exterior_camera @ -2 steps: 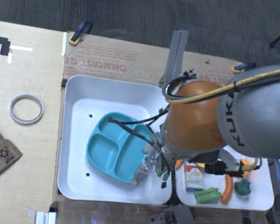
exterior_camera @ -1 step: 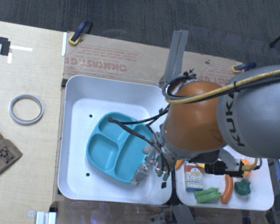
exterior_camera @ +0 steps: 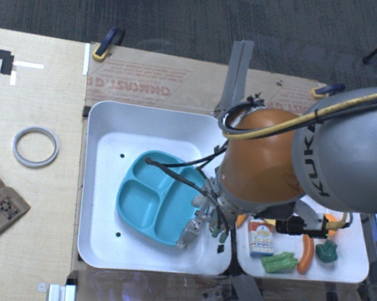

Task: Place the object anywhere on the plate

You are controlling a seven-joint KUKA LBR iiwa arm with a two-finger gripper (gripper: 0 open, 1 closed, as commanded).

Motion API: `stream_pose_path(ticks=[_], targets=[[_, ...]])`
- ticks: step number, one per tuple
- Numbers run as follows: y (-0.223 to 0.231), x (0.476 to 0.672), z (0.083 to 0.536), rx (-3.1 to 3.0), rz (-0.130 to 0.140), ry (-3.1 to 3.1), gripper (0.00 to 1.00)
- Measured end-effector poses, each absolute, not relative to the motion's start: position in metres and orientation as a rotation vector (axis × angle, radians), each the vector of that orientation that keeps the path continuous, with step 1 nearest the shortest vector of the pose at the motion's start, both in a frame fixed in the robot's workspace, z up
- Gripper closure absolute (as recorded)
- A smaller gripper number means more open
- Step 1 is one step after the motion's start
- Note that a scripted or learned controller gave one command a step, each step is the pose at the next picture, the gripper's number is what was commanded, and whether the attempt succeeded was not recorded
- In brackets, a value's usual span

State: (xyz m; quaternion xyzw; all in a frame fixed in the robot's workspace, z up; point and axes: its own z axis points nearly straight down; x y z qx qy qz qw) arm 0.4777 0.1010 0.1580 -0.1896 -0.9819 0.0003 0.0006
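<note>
One claw: the claw [exterior_camera: 199,226] hangs low over the left bin [exterior_camera: 102,169], at the near right rim of the blue plate [exterior_camera: 151,193]. The orange wrist above it hides most of it.
Claw state: I cannot tell whether it is clenched, released or grasping anything.
Object: a small pale grey piece [exterior_camera: 189,234] sits at the claw's tip, right over the plate's edge. I cannot tell whether it is the carried object or part of the claw itself.
Why here: my guess is that the arm is positioned for the set-down, since any spot on the plate counts and this corner is the closest to the right bin.
Plate: it has divided compartments and lies askew in the bin, so the rim below the claw may be a poor landing spot. Further inward looks safer.
Right bin [exterior_camera: 356,271]: it holds a small carton [exterior_camera: 261,239], a green vegetable [exterior_camera: 279,262], an orange stick [exterior_camera: 306,255] and a dark green lump [exterior_camera: 327,253], all lying loose and probably waiting as stock.
Desk [exterior_camera: 36,97]: a tape roll [exterior_camera: 36,146] lies well apart on the left.
</note>
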Motion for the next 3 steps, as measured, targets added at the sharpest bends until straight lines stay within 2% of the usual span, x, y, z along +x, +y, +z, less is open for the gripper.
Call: stream_pose_path(ticks=[3], targets=[[0.1010,0.4777,0.1580,-0.595,0.001,-3.083,0.00]])
